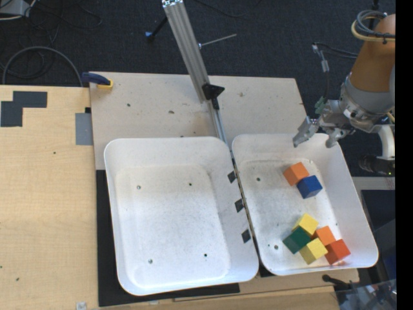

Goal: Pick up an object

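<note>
Hovering over the right bin's [361,212] far corner, the hand [317,136] spreads its fingers with nothing between; the cubes, orange [296,172] and blue [310,186], lie just below.

Both white bins [169,278] looking like smooth matt plastic w/ dark scuffs, bench top [39,192] showing pale wood-grain, slanted post [188,44] reading as ribbed bare metal, blocks [303,179] appearing matt, arm band [374,63] showing glossy orange.

An aluminium rail [192,50] is seen slanting across the bench [258,105]; a blue-and-yellow clamp [97,80] is fixed at the bench's far left corner.
</note>
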Tool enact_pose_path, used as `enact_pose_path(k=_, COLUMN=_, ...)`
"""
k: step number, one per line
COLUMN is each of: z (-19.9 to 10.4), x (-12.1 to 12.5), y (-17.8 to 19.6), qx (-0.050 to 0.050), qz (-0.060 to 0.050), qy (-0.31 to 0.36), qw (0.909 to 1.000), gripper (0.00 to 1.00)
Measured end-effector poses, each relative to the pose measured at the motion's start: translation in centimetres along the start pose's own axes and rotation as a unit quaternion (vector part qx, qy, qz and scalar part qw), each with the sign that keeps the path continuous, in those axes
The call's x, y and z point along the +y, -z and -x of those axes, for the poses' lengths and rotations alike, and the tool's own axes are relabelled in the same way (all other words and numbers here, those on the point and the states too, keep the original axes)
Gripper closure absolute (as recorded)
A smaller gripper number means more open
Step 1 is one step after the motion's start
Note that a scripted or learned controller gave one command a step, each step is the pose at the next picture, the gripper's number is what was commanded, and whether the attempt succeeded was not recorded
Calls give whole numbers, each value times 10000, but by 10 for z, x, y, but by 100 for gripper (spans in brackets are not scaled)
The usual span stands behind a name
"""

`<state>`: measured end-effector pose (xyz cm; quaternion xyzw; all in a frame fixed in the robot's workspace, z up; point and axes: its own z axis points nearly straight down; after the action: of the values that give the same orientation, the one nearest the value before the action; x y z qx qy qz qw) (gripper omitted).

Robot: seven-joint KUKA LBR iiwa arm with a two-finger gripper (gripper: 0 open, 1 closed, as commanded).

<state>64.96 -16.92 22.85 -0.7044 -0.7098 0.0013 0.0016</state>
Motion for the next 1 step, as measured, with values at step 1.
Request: enact_pose_path(k=1, z=-27, x=-22, y=-62, qx=14, qz=-30, qy=-13, qw=10000, gripper=0)
